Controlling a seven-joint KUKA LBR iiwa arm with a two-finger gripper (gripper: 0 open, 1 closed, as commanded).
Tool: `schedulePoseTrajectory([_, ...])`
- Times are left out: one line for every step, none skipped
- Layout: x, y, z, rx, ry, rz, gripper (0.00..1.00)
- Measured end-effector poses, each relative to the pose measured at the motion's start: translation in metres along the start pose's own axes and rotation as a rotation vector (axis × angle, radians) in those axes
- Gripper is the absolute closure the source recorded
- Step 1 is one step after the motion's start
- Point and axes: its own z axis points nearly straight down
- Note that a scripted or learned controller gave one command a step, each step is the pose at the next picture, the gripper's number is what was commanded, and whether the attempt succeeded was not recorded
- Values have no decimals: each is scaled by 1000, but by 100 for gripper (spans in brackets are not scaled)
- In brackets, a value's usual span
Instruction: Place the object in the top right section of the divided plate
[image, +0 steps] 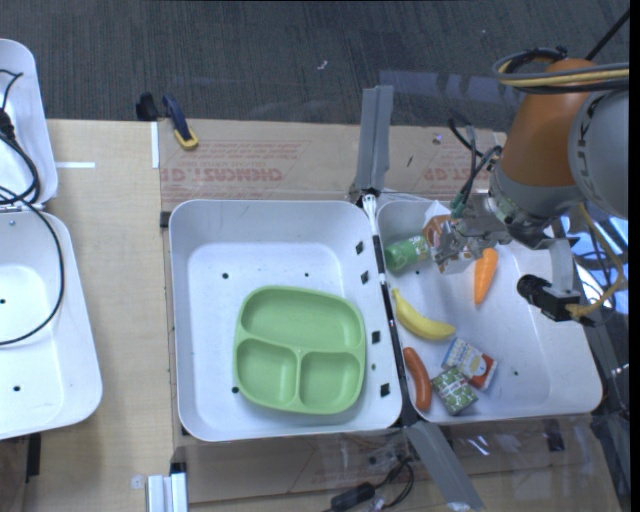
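A green divided plate (298, 349) lies in the left bin (200, 300), with one wide section at the far side and two smaller ones nearer the front. In the right bin (560, 380) my gripper (452, 243) hangs low at the far left part. It sits just right of a green can (404, 253), over some small packaged items and left of a carrot (484, 275). The arm's orange band (545, 120) and wrist hide the bin's back right corner.
The right bin also holds a banana (422, 318), a red sausage (417, 378), a green packet (455, 390) and a small white and orange carton (469, 362). A grey divider post (374, 140) stands between the bins at the back. White equipment (30, 300) lies at the left.
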Motion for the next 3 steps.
schedulePoseTrajectory([58,-100,0,1,1,-180,100])
schedulePoseTrajectory([133,-113,-30,-2,0,-428,100])
schedulePoseTrajectory([168,-79,0,-1,0,-826,100])
